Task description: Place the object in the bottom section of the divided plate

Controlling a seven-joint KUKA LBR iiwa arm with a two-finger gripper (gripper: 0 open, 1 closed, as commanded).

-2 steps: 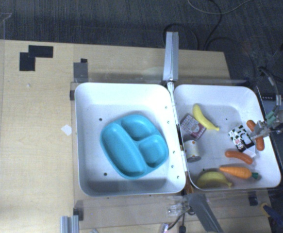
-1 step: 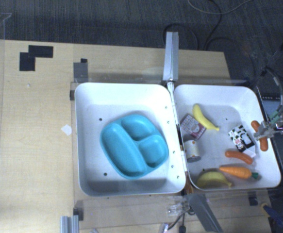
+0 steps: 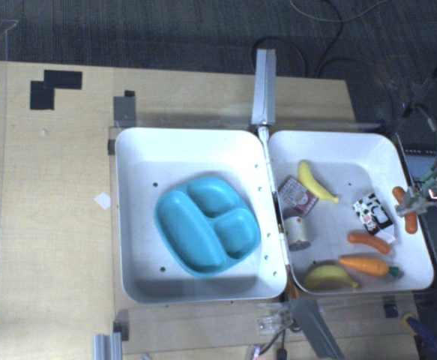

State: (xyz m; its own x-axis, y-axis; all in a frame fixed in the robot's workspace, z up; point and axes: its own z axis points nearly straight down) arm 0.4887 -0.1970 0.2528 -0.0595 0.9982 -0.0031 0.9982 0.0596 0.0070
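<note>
Smooth blue plastic plate [image 3: 207,224], three rounded sections, is seen in the left bin [image 3: 136,201]. Right of it: curved banana [image 3: 315,181], tapered carrot [image 3: 364,265], patterned carton [image 3: 372,212], print unreadable. Gripper [image 3: 428,192] is glimpsed furthest right of the plate; whether it grips anything cannot be told.

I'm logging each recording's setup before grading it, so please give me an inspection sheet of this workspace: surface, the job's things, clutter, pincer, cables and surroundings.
Surface: pale wooden bench bearing two white bins side by side, left bin and right bin.
Job's things: blue divided plate in the left bin, its sections bare.
Clutter: in the right bin, a banana, a second banana, a carrot, a sausage, a can, a small packet, a black-and-white carton.
Pincer: at the right bin's right edge; finger state unclear.
Cables: thin cables on the dark floor behind.
Surroundings: black marks on the bench.
</note>
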